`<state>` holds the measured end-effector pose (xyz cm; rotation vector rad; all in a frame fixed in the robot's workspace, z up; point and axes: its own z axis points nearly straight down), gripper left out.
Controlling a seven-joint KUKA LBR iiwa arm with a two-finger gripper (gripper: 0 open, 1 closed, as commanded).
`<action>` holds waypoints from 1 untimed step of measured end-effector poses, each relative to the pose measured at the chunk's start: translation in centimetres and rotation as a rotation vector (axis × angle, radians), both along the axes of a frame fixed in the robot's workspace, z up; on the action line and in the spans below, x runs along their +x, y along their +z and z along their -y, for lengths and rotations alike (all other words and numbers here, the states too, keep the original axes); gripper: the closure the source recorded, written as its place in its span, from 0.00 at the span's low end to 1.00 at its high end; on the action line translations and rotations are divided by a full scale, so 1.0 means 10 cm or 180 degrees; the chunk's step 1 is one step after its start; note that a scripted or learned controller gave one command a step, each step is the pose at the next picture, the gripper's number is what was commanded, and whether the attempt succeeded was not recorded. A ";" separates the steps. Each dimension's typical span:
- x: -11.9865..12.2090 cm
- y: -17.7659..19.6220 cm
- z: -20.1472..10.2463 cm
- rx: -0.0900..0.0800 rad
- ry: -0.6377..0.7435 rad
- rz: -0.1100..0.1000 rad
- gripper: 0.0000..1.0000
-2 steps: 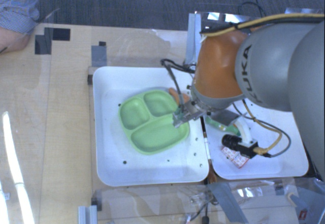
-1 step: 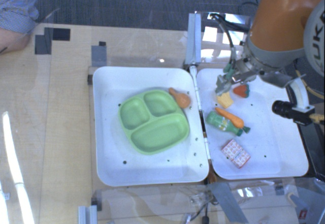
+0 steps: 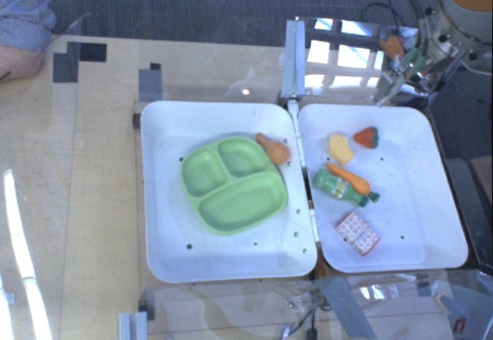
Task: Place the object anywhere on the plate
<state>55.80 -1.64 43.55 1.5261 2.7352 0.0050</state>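
The gripper is hanging beyond the far right corner of the right bin; whether it is spread or pressed together, I cannot tell. Inside that bin are lying a strawberry, a yellow piece, a carrot, a green bottle and a checkered packet. The green plate is sitting in the left bin, left of the right bin, with an orange drumstick-like piece touching its rim.

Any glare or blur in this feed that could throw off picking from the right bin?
Camera view: bright window reflections glare off the frame behind the right bin and off the bench at left; the bins' white washes out faint shadows; the pincer looks soft and cluttered against that glare; the carrot and plate read sharp.
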 end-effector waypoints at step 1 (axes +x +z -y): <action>0.64 -2.22 -0.34 0.0006 -0.0167 -0.0036 1.00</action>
